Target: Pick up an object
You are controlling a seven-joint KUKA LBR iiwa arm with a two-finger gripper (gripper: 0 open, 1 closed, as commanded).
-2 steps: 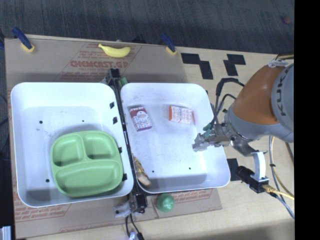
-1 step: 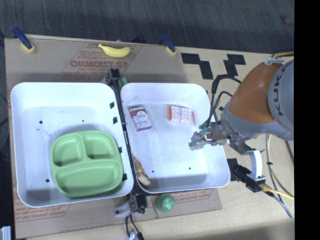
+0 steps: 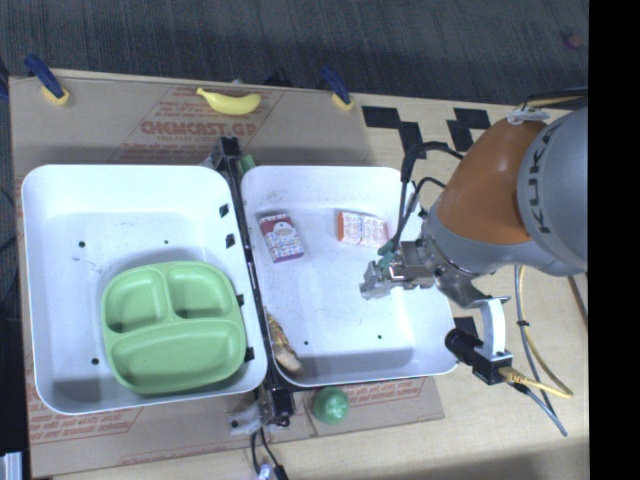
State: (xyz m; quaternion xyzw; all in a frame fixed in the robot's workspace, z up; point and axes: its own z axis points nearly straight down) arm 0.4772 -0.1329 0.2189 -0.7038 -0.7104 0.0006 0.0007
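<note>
The end effector (image 3: 378, 276) hangs low in the right bin (image 3: 330, 360), whether clenched or released cannot be told, just below the orange packet (image 3: 361, 228) and well right of the red packet (image 3: 281, 237), so a descent could miss both.

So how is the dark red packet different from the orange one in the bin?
The dark red packet looks darker and stands taller than wide; the orange packet looks paler and lies wider than tall. The dark red packet sits near the right bin's left wall, while the orange packet lies closer to the tool. Both are small, flat and lie in the right bin.
</note>
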